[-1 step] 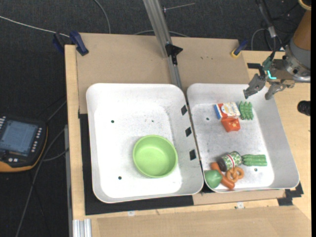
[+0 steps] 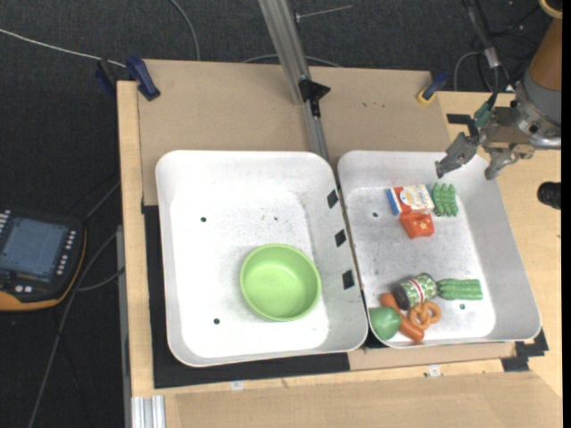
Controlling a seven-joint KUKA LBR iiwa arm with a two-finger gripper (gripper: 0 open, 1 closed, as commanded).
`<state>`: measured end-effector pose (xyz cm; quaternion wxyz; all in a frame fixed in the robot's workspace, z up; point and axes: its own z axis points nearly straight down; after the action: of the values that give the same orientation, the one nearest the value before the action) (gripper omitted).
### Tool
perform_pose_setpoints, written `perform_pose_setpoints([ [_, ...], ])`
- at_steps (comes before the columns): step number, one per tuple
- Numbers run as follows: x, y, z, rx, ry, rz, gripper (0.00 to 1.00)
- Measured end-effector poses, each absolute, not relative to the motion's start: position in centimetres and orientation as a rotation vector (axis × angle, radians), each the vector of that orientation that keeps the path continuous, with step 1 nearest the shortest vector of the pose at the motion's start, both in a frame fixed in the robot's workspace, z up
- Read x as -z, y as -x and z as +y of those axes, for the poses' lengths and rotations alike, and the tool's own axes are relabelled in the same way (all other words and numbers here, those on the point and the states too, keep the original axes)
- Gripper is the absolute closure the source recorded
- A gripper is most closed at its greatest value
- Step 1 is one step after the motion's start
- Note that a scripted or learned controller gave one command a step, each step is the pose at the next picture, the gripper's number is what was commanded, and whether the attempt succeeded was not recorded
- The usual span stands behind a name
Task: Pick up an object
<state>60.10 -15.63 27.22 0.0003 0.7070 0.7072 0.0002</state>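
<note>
My gripper (image 2: 473,161) hangs over the far right corner of the right bin (image 2: 508,239), fingers spread apart with nothing between them. Just below and left of it lie a white, blue and red carton (image 2: 409,199), a red block (image 2: 418,226) and a green ridged piece (image 2: 444,200). Near the bin's front sit a striped can (image 2: 416,289), a green ridged toy (image 2: 459,289), an orange pretzel-like toy (image 2: 425,314), a green rounded toy (image 2: 384,322) and an orange carrot-like toy (image 2: 409,331).
A green bowl (image 2: 280,281) rests in the left bin (image 2: 205,212). A metal pole (image 2: 287,38) slants across the bench's back. Blue clamps (image 2: 141,77) hold the bench's far corners. A handheld pendant (image 2: 36,255) lies at far left.
</note>
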Motion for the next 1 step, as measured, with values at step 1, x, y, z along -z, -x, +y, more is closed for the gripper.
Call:
perform_pose_setpoints([
  [1, -22.21, -59.46, -14.79, 0.003, -2.223, 2.224, 0.0],
])
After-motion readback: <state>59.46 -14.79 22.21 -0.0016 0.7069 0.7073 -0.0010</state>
